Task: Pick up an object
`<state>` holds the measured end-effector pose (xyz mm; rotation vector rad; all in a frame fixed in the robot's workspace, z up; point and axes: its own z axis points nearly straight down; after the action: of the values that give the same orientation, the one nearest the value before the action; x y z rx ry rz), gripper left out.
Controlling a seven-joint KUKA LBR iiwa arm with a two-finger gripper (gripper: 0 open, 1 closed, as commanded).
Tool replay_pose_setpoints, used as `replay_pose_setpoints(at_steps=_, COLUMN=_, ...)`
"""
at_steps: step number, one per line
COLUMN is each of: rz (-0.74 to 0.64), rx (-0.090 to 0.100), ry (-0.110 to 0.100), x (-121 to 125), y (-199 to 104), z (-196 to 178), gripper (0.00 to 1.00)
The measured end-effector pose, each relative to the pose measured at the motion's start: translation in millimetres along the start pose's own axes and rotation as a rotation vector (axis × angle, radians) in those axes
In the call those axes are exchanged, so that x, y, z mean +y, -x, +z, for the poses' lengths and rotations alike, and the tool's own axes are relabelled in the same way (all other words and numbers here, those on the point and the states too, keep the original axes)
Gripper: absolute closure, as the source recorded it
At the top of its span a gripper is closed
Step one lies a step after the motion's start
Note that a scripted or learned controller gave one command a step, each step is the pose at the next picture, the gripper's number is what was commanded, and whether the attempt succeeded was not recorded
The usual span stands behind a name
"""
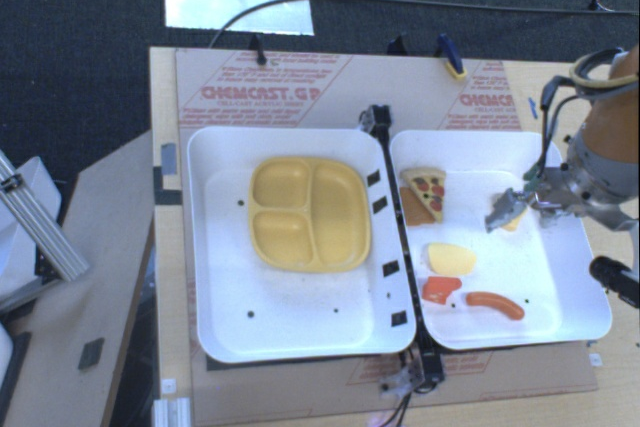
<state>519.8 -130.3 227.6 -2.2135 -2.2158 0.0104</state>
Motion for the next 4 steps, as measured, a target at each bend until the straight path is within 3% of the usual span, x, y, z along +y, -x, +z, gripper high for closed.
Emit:
replay_pose_setpoints(at_steps=1, rz=-0.003, rx=-0.002, ry=0.013, x=3, y=0, z=-6, gripper=0.00)
replay_pose_setpoints(at_steps=3, rz=0.000, rx=-0.001, ry=0.010, x=0, y=6, z=108, gripper=0.00)
replay_pose_setpoints(at_steps=4, rz=0.001, rx=-0.002, ry=0.013, x=1, y=6, z=143, gripper=0.00)
